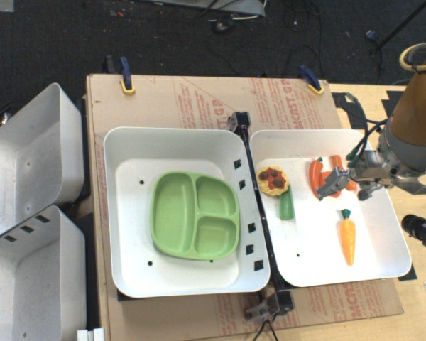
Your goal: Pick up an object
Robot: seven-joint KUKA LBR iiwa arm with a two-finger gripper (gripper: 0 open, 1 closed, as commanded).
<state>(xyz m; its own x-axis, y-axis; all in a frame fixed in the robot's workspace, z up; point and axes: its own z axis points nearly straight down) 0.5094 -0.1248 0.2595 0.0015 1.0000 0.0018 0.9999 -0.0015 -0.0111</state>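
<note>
Over the right bin: the gripper [335, 185] is seen hovering at the bin's three o'clock side, just beside the red-orange toy pieces [317, 175].
Jaws: whether they are spread or closed cannot be told; nothing is seen held between them.
Right bin [305, 275] contents: a toy carrot [348, 237] at five o'clock, a green piece [287, 206] and a small tart [272, 180] toward nine o'clock.
Left bin [128, 261]: a green divided plate [196, 215] is held at its centre.
Handling: the carrot is judged light, stiff and smooth, so slipping is likely.
Hold: its thick orange middle is best gripped across the width.
</note>
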